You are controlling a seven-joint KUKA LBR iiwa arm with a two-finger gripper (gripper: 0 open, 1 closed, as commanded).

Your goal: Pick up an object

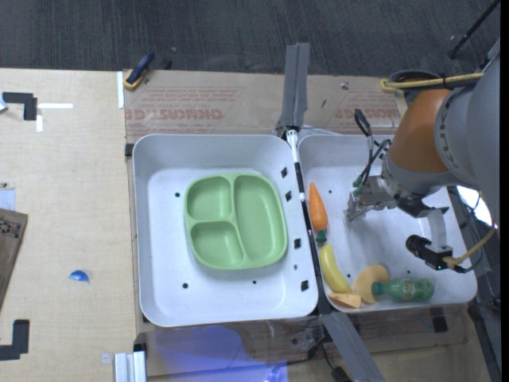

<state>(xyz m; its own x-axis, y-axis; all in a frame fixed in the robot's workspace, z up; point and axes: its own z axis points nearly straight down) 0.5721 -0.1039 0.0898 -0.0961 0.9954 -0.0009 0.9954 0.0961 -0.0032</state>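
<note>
Four things lay in the right bin (453, 237) at this moment: a carrot (317, 205) against the left wall, a banana (332, 267) below it, a pale slice of fruit (368, 281) in the lower corner, and a green bottle (404, 290) lying on its side next to that slice. My claw (362, 208) hung low over the bare white floor in the middle of this bin, near the carrot but apart from it. I could not tell whether it was released or clenched, because it was too small and dark in the view, and nothing was visible in it. I judged that I was in the reaching step, before any grasp. The next move called for a shift to the left and a descent onto the carrot, which looked like the nearest choice. It was orange, short and tapered, with its thin end pointing up. The left bin (151, 237) carried a green divided plate (235, 220).
</note>
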